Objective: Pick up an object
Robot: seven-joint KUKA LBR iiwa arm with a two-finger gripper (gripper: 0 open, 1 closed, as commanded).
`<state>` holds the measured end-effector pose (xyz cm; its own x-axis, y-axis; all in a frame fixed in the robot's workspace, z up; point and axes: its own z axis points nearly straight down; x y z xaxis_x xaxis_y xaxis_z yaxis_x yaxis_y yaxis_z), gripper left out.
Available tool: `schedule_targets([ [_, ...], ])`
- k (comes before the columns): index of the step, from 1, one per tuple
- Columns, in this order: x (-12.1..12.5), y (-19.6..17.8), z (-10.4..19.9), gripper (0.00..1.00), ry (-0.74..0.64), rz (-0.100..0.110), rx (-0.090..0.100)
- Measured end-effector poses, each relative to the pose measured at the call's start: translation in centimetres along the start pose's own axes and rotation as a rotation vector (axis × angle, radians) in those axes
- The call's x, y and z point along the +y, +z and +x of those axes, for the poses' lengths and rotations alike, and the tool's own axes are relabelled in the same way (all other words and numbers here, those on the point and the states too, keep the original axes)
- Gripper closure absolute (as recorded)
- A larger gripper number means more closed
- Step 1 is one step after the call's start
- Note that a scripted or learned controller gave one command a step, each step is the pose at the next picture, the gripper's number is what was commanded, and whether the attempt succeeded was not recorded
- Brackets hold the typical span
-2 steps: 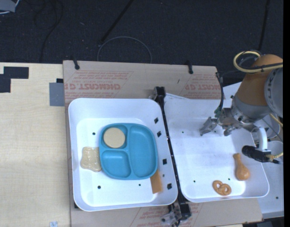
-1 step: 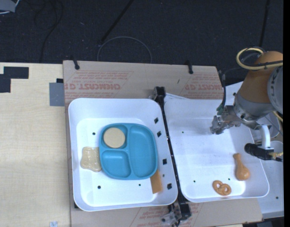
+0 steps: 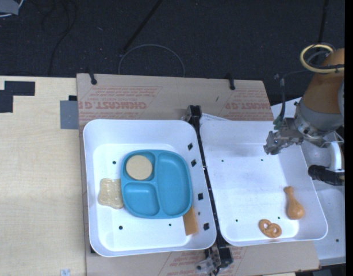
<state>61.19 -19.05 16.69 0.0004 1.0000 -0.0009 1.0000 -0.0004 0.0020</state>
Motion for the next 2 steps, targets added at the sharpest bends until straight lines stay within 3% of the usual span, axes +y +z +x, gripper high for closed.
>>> schedule_targets([
  [1, 0.1, -4.6, -0.1, 1.0, -0.001, -0.001, 0.0],
  [2, -0.3, -4.4, 4.2, 1.0, -0.004, 0.006, 0.003],
])
